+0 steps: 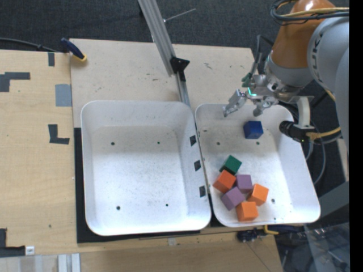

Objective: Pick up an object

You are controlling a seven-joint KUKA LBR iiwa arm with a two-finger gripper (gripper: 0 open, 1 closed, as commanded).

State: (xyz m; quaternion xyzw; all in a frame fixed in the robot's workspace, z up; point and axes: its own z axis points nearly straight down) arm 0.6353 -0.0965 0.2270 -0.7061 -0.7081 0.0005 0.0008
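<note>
In the right bin (295,177) a blue cube (253,130) lies alone near the far end. Toward the near end sits a cluster: a green cube (231,164), three orange cubes (224,181) (258,194) (247,211) and two purple cubes (244,182) (233,198). My gripper (244,107) hangs above the bin's far edge, just above and to the left of the blue cube. Its two fingers are spread apart with nothing between them.
The left bin (91,152) lies beside the right one. A slanted metal bar (161,38) runs from the top down to the gap between the bins. Black cables (309,132) hang off the arm at the right bin's right rim.
</note>
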